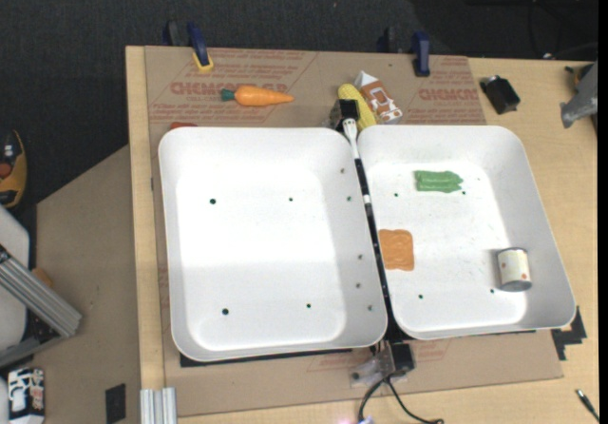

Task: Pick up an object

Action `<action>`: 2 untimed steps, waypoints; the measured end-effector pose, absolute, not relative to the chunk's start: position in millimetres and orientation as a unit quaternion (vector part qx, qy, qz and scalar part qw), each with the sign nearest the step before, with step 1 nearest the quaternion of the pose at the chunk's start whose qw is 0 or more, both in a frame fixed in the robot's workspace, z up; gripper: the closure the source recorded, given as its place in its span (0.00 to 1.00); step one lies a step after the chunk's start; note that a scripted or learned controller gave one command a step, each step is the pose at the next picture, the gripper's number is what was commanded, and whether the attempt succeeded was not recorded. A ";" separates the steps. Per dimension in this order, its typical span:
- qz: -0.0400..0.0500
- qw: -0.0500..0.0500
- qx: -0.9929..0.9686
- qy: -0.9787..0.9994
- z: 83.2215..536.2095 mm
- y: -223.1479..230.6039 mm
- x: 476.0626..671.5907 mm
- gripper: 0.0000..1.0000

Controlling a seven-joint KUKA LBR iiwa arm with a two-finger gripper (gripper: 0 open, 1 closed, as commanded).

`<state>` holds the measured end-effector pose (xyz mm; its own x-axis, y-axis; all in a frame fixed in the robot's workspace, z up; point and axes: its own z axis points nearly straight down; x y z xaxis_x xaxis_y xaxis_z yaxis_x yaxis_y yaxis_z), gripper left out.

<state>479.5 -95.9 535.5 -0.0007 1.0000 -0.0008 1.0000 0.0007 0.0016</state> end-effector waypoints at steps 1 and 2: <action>0.002 0.004 0.707 0.708 546.7 -95.9 480.3 1.00; 0.001 0.003 0.707 0.707 546.1 -95.9 480.2 0.00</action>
